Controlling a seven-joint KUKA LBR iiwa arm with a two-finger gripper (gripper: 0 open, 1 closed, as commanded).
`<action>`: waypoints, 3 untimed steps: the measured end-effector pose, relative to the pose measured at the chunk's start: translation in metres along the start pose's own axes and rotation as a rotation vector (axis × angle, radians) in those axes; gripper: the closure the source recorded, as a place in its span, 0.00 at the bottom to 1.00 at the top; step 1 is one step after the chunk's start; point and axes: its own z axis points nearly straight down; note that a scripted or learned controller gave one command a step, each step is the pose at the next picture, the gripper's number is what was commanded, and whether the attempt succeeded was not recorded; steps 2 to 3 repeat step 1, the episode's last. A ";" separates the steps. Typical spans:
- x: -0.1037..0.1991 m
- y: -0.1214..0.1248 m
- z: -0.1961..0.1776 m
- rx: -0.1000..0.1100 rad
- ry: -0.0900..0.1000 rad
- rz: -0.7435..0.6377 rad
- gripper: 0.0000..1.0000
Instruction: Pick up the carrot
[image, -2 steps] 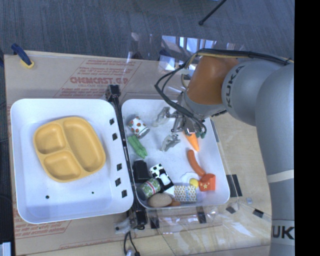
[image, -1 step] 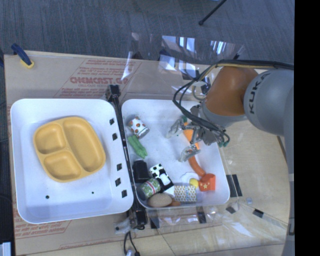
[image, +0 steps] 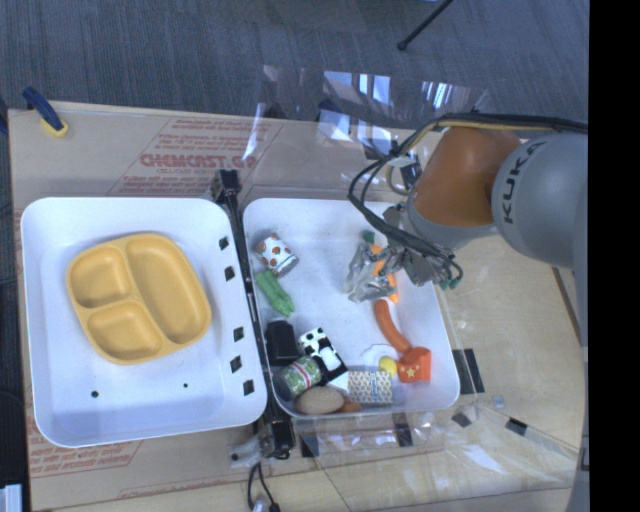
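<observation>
The carrot (image: 377, 256) is small and orange with a green top. It lies in the upper right part of the right bin (image: 325, 218), and the gripper partly covers it. The gripper (image: 372, 280) is silver and hangs from the grey arm's orange-banded wrist (image: 455, 180). It is down low in the bin, right over the carrot, with orange showing around its metal parts. I cannot make out whether the carrot is touched or gripped.
In the right bin lie a long orange-red sausage-like piece (image: 392, 326), a red block (image: 415, 365), a green pod (image: 274, 293), a small can (image: 274, 253), a cow-patterned toy (image: 319, 350) and several items along the front wall. The left bin (image: 50, 380) holds a yellow divided plate (image: 137, 296).
</observation>
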 end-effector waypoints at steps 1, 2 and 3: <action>0.005 0.020 -0.102 0.005 -0.006 0.407 1.00; 0.005 0.020 -0.102 0.005 -0.006 0.407 1.00; 0.005 0.020 -0.102 0.005 -0.006 0.407 1.00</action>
